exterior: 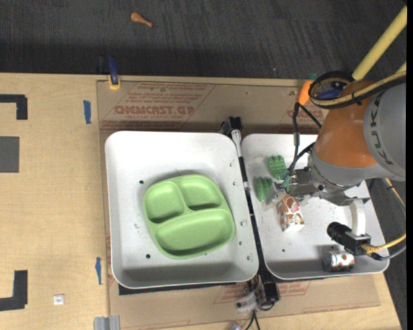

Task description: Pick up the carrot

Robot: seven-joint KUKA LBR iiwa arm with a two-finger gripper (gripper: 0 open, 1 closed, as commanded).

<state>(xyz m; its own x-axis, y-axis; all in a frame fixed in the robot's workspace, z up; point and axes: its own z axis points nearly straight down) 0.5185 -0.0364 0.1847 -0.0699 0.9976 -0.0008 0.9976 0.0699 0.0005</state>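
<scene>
Small orange thing, prob. the carrot, lies on the dark floor beyond the bench, far up-left of the pincer and outside both bins. Green plate sits in the left bin, well left of the pincer. Two green blocks lie just left of the pincer, which hangs low in the right bin; spread or pressed together, can't tell. Carton is just below it, can down-right. Risk: w/ the carrot so far off, a grab here likely nips a block, the carton, or nothing.
</scene>
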